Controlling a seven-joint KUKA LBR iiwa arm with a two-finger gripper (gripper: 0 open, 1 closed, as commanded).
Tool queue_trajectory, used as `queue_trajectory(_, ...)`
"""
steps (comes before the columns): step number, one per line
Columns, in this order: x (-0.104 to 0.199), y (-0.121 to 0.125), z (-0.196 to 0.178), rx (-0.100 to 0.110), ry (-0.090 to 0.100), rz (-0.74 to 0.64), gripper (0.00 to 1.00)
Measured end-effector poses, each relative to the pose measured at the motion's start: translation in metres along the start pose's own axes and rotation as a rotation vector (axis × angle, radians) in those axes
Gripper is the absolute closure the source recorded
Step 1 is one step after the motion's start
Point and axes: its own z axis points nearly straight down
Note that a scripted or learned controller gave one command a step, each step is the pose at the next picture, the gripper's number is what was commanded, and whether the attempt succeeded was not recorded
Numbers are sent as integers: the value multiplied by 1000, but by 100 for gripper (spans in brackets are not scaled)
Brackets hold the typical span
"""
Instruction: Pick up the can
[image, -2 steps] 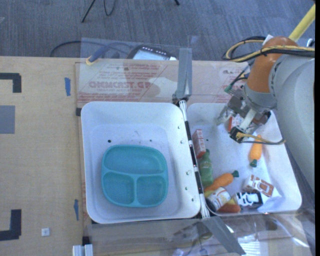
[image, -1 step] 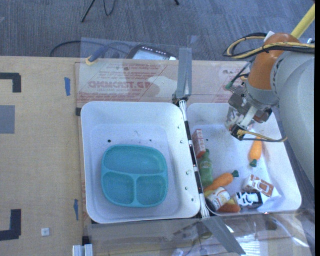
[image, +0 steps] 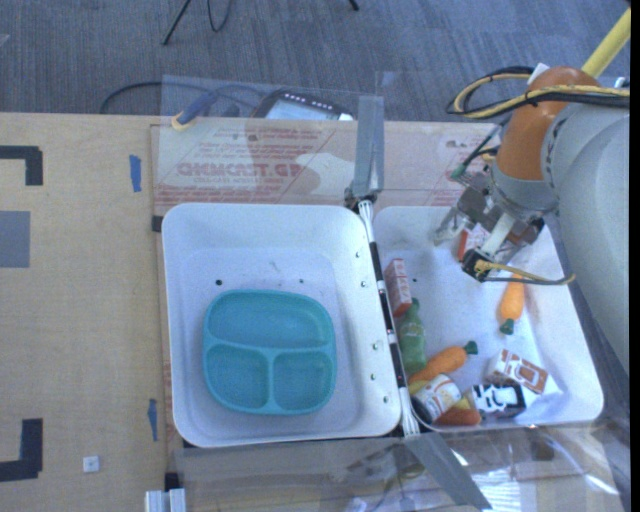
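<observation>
On the bench, the right bin (image: 560, 300) holds the can (image: 437, 398); the hand (image: 478, 236) hovers, grip unclear.

Teal divided plate (image: 268, 351) laid in the left bin (image: 190, 230), two toy carrots (image: 511, 300) (image: 440, 362), green bottle (image: 411, 338) and small cartons (image: 519, 372) scattered in the right bin (image: 575, 385)

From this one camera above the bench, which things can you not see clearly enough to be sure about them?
- Gripper, camera view: the wrist covers its fingers, so their state is unreadable.
- Can, near the right bin's front edge: a carrot lies against it; its label is too small to read.
- Red item beside the gripper: mostly hidden by it, kind unclear.
</observation>
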Motion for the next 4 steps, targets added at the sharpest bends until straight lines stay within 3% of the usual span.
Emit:
queue_trajectory(1,1,0,-11,-2,1,-1,100)
queue_trajectory(2,1,0,-11,-2,0,-1,0)
queue_trajectory(3,1,1,-21,-4,1,-2,100)
queue_trajectory(4,1,1,-21,-4,1,-2,0)
